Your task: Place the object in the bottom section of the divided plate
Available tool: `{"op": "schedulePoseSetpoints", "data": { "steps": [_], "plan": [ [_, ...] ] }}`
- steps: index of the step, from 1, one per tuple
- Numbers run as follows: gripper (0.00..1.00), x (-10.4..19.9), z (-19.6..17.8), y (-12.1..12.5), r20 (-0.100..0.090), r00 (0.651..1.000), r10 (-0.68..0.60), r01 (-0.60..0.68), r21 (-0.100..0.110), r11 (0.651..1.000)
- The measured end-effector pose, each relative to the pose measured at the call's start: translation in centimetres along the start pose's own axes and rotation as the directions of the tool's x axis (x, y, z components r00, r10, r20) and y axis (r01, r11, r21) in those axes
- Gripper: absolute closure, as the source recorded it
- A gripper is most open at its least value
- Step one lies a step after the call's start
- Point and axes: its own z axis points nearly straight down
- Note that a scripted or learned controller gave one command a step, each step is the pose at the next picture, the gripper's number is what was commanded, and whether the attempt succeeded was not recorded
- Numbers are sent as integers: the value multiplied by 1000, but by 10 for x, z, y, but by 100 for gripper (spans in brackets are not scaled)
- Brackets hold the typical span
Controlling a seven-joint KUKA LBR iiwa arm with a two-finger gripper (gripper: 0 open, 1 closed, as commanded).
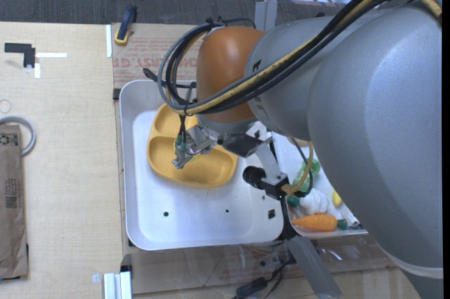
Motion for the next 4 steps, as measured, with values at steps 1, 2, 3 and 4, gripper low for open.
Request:
{"op": "schedulePoseSetpoints", "data": {
  "steps": [1,2,3,4],
  "plan": [
    [100,-21,-22,71,1,1000,26,-26,-4,1000],
    [100,-31,-13,109,1,974,228,-228,-3,974],
    [100,-27,-25,86,1,983,184,-184,-2,983],
    [100,-32,-44,108,1,825,565,-565,-2,825]
  ]
}}
